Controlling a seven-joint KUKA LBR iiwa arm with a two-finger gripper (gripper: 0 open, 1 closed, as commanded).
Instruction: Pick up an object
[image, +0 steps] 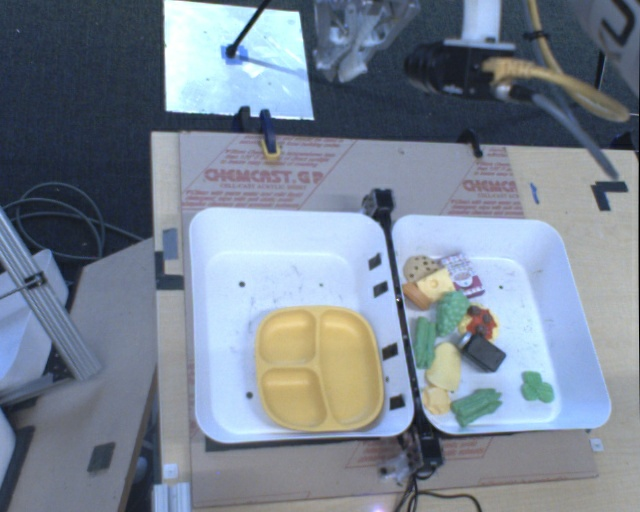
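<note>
My gripper (350, 42) hangs high above the bench's far edge, well behind both bins, with nothing visibly in it. The right bin (570, 300) holds several toy foods crowded along its left side: a cookie (418, 267), an orange wedge (432, 288), a red-and-white packet (462, 272), a green bunch (452, 312), a green pod (424, 342), a black block (484, 353), a yellow pear shape (445, 368) and a green vegetable (476, 405). A small green piece (537, 387) lies apart, toward the front right.
The left bin (290, 250) holds a yellow divided plate (320, 367) at its front. A black divider with clips (388, 300) runs between the bins. A shiny sheet (235, 60) lies behind the bench.
</note>
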